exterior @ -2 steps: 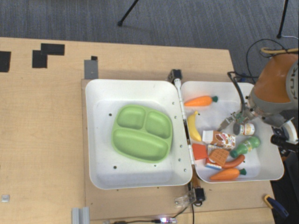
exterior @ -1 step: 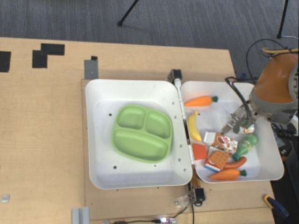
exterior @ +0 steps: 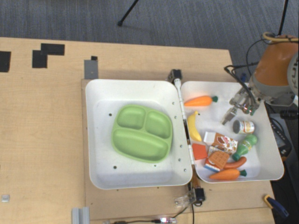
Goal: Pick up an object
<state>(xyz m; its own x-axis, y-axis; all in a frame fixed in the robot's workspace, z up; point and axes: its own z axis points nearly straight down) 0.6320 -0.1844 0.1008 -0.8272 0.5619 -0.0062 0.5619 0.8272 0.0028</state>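
My gripper (exterior: 236, 113) hangs over the upper right part of the right bin (exterior: 273, 146), its fingers spread open and pointing down-left with nothing between them. Just below it lies a small silver can (exterior: 245, 126). A carrot (exterior: 198, 101) lies at the bin's top left and a banana (exterior: 193, 126) along its left wall. Lower down are a snack box (exterior: 224, 143), a green bottle (exterior: 246, 144), a red block (exterior: 199, 151), a waffle-patterned square (exterior: 217, 159), a red sausage (exterior: 235, 163) and a second carrot (exterior: 227, 174).
The left bin (exterior: 100, 171) holds a green divided plate (exterior: 142, 133). A divider rail (exterior: 183, 120) runs between the bins. Cables hang off the arm at the right, beside the bin's right wall.
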